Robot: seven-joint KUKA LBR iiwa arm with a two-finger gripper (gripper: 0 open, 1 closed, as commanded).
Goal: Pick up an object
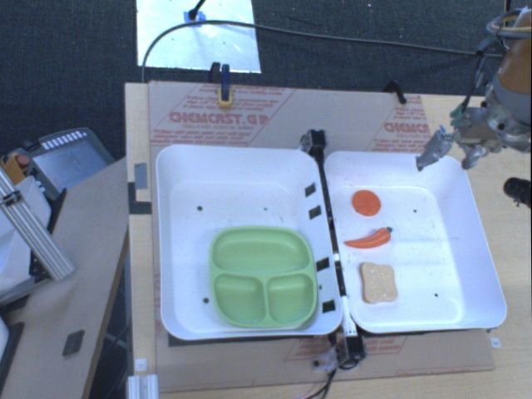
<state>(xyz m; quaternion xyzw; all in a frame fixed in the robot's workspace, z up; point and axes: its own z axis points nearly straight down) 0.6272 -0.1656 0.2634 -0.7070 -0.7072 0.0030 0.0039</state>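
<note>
Look to the upper right of the view and you find the gripper hanging above the far right corner of the right bin, well apart from everything lying in it. Its two fingers stand spread apart, with nothing between them. In that right bin you see three things in a loose column near the bin's left side: a round orange-red tomato slice farthest from you, a red chili pepper with a green stem just below it, and a piece of toast nearest you. None of them touch one another. In the left bin a green divided plate rests toward the near side, on the table.
</note>
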